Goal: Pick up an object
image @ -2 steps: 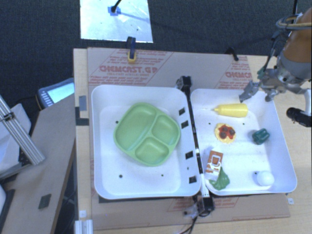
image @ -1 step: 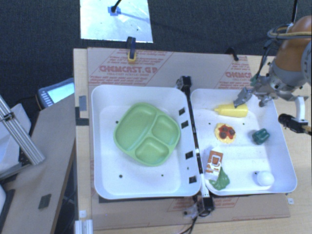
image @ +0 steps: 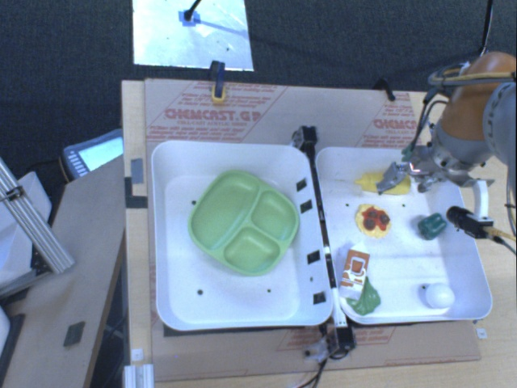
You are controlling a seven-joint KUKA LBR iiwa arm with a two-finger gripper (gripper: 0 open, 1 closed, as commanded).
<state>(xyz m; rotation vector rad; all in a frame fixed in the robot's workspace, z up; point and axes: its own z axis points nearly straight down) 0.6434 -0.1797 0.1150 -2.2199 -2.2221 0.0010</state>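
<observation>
My gripper [image: 409, 179] hangs over the back of the right bin [image: 468, 277], its fingers spread and nothing between them. One fingertip [image: 394, 177] is right at the edge of a yellow banana-like piece [image: 374, 183] lying near the bin's back left. A small round pizza toy [image: 373, 219] lies in front of that. A dark green chunk [image: 430, 225] sits to the right of the pizza. Toward the front are a white ball [image: 439, 296], an orange-and-white box [image: 354, 267] and a green leafy piece [image: 366, 299].
The left bin [image: 174, 297] holds a pale green divided plate [image: 242, 221]. A black divider strip [image: 317, 217] runs between the two bins. The arm's orange band [image: 485, 95] rises at the far right.
</observation>
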